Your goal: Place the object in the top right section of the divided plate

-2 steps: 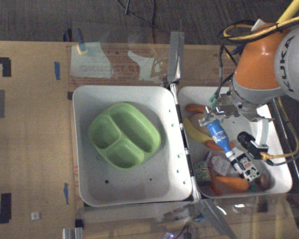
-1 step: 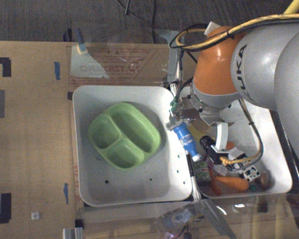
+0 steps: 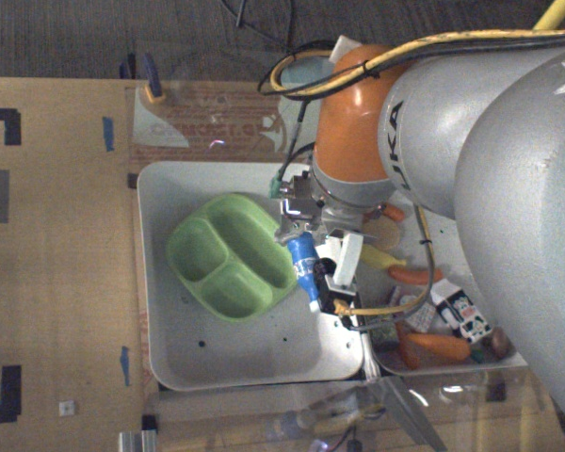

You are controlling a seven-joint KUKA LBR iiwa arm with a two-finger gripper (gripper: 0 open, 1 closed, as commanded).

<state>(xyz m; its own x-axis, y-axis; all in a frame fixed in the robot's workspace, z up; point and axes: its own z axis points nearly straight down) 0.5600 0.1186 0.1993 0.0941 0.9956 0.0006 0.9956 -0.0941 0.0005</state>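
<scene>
I see the divided plate (image 3: 229, 268) in the left bin (image 3: 169, 347) — the end effector (image 3: 313, 269) at its right edge, the right bin (image 3: 433, 363) beside, on the table (image 3: 56, 252).

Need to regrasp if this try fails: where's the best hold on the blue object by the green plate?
Grip the blue object across its narrow middle, coming straight down from above. It is long and slim, lying beside the green divided plate, whose edge crowds its left side.
</scene>
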